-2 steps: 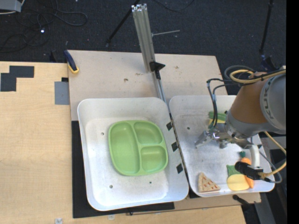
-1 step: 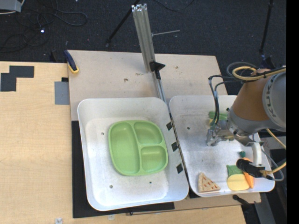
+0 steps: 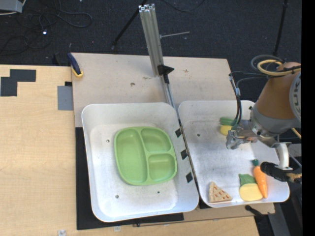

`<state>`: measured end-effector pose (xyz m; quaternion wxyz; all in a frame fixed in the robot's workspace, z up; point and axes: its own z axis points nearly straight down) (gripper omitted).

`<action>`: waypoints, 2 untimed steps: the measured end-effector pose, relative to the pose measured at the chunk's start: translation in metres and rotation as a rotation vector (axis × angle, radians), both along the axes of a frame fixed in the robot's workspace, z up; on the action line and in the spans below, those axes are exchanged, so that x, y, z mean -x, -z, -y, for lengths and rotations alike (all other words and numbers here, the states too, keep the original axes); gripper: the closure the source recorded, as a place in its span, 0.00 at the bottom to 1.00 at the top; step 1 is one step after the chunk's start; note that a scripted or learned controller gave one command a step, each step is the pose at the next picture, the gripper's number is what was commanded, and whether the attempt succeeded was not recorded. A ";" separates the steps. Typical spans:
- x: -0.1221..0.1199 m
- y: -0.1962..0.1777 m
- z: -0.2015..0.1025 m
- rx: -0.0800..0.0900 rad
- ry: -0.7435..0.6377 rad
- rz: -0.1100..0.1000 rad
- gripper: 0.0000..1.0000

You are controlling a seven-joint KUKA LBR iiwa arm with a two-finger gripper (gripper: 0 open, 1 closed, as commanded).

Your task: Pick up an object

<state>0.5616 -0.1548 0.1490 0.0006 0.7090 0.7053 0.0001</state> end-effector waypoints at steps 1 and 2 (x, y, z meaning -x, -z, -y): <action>-0.008 -0.057 -0.006 0.000 -0.007 0.003 1.00; -0.004 -0.102 0.000 0.000 -0.006 0.002 1.00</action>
